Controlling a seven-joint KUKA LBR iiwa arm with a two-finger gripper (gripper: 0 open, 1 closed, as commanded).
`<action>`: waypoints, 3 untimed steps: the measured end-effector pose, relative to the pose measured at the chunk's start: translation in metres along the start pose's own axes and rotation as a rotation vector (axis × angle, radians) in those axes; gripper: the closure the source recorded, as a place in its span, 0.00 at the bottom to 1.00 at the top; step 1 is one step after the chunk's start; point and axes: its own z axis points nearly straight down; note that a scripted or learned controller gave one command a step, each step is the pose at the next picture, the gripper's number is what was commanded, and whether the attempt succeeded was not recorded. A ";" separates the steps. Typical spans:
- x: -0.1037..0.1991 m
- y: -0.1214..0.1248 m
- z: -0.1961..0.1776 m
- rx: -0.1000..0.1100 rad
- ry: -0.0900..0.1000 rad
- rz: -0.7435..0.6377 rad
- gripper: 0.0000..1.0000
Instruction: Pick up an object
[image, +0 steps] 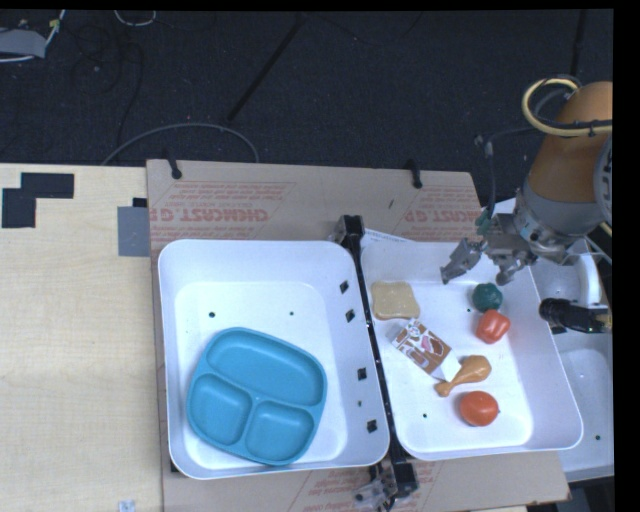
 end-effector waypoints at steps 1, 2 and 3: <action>0.000 0.002 -0.009 -0.013 -0.002 -0.002 0.00; 0.007 0.010 0.040 -0.011 -0.002 -0.004 0.00; 0.014 0.016 0.099 -0.009 -0.001 -0.006 0.00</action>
